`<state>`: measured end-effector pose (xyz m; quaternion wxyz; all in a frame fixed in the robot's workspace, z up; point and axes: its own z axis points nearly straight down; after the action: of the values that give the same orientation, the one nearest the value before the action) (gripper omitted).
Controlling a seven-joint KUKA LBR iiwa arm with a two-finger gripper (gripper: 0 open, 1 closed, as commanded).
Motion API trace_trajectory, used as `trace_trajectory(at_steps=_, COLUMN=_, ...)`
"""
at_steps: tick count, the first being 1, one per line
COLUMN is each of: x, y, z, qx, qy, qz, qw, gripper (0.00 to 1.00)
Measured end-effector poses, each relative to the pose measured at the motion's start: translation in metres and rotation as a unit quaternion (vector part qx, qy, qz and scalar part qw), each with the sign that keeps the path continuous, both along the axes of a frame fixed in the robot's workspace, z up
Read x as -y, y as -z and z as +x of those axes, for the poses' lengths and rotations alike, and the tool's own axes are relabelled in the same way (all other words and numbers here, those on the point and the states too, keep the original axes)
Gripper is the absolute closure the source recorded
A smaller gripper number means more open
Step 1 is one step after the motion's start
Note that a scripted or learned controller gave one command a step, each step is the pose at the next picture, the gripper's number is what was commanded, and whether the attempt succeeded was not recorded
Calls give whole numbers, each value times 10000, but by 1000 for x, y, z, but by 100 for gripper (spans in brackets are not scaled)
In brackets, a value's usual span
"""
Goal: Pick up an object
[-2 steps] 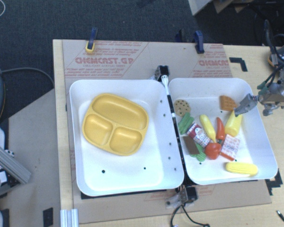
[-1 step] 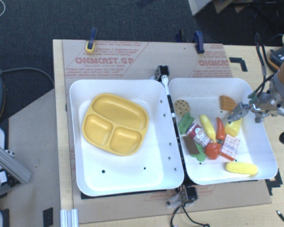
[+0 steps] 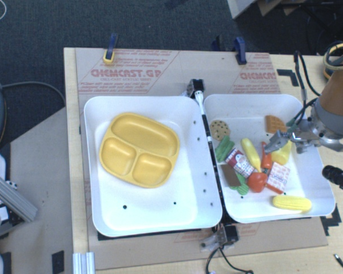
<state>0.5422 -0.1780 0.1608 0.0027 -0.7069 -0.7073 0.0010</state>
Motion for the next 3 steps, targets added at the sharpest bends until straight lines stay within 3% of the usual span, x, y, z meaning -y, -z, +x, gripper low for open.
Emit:
trace_trajectory(at_steps=1, x=-2, y=58, z=8, qx=1, qy=-1, qz=-2, qw=10000, gripper=0)
trace_trajectory(at_steps=2, x=-3, y=77, z=8, qx=4, qy=0, qz=-3, qw=10000, gripper=0)
trace_trajectory(at_steps=3, x=-2, y=66, z=9, qx=23, qy=7, qz=-9, qw=10000, gripper=100)
